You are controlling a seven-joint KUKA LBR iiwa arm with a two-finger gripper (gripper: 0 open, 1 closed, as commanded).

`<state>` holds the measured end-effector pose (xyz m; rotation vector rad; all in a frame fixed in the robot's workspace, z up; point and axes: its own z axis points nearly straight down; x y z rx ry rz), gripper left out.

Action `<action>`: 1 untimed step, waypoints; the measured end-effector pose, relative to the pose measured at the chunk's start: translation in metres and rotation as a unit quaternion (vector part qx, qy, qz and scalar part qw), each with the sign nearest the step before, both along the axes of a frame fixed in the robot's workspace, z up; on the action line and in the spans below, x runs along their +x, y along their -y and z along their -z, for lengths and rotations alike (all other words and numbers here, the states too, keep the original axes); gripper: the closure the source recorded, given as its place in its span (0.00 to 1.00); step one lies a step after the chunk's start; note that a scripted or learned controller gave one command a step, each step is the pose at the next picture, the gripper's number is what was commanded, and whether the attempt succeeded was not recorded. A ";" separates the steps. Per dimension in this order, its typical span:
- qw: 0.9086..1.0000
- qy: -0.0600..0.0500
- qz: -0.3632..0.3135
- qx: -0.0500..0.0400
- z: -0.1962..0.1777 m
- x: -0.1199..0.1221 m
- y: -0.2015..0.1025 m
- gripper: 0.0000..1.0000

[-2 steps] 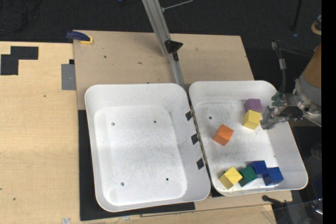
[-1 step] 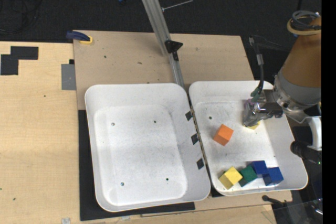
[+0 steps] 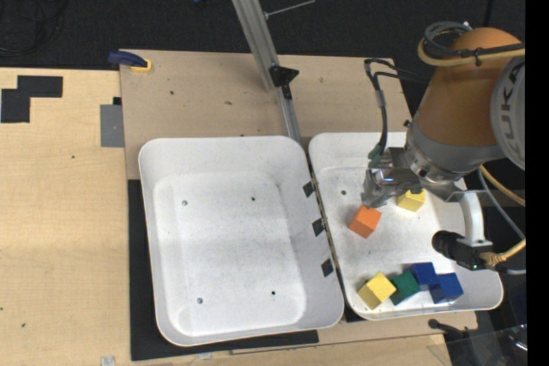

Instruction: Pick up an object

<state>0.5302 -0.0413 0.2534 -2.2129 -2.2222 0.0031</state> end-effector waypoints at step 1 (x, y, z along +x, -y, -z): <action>1.000 0.001 0.000 0.000 0.014 0.020 -0.054 1.00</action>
